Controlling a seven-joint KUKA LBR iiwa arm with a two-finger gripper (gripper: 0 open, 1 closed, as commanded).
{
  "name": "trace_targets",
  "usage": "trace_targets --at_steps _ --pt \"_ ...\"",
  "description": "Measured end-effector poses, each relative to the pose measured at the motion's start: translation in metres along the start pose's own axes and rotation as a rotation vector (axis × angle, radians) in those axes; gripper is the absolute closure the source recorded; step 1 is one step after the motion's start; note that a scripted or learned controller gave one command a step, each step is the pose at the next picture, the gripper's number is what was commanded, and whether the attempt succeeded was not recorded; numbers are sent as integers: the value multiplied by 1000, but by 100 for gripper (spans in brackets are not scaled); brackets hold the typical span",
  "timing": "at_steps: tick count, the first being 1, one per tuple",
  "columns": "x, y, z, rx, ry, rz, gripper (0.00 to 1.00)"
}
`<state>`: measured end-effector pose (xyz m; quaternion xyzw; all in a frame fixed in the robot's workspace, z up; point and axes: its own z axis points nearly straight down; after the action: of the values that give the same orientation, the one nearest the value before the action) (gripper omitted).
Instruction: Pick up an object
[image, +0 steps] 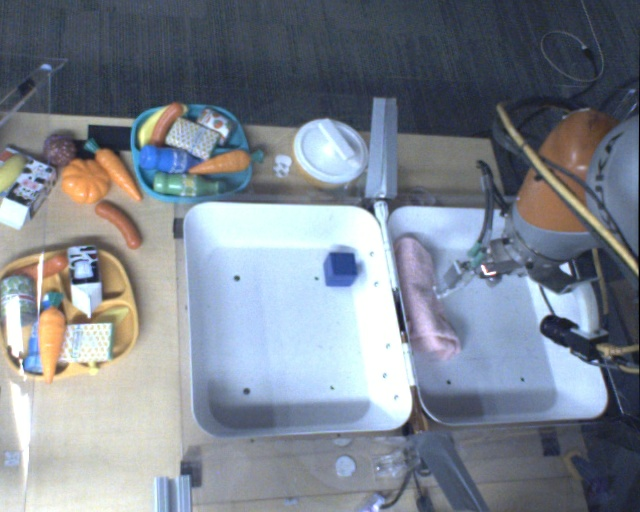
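We see the gripper (452, 280) low over the right bin (520, 390), near its left wall, pointing toward the pink rolled cloth (424, 297); its 2 thin fingers look slightly apart, with nothing between them. The cloth lies lengthwise along the left edge of the right bin, running from near the far left corner toward the middle of that wall, and the fingertips reach just beside its right flank; we cannot tell whether they touch it. The grey arm (560, 215) with its orange band enters over the right bin's far right corner. In the left bin (250, 400) we note 1 small blue cube (341, 268), sitting toward the far right part of the floor, well apart from the cloth across the dividing walls. On the bench beyond the bins' far edge stand a white lidded container (331, 151) and a blue bowl of toy food (190, 150). At the bench's left edge we note a yellow tray of toy food (68, 315), plus loose toy vegetables (105, 185) near the far left corner.
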<state>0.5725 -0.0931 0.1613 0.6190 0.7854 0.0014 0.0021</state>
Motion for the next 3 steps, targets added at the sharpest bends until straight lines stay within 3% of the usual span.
trace_targets --at_steps 1,2,3 --pt "-1 0 69 -13 -6 -201 0" --pt "-25 67 69 -12 -6 -196 0" --pt "-5 28 68 -15 -9 -243 0"
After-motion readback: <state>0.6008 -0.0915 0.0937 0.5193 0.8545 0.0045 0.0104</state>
